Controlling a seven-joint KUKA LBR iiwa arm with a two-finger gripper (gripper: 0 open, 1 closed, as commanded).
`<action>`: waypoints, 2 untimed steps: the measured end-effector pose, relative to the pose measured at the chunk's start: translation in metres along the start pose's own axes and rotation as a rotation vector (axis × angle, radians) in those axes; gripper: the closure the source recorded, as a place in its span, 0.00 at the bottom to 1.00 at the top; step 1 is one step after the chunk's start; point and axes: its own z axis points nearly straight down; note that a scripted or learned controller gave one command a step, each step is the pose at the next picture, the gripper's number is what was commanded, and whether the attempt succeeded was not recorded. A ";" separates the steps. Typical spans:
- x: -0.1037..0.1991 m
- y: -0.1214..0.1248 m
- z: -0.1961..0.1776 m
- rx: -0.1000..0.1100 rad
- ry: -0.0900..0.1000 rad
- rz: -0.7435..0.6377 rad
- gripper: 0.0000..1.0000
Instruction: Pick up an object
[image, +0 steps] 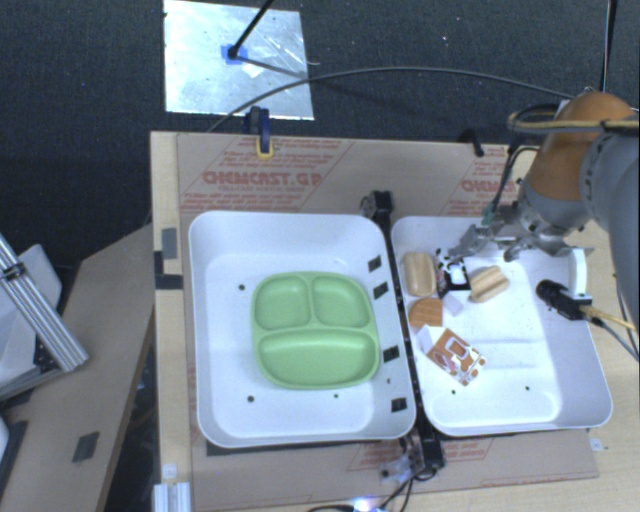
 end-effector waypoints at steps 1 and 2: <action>0.000 0.002 -0.011 -0.007 0.000 -0.001 1.00; 0.002 0.003 -0.055 0.013 0.004 0.000 1.00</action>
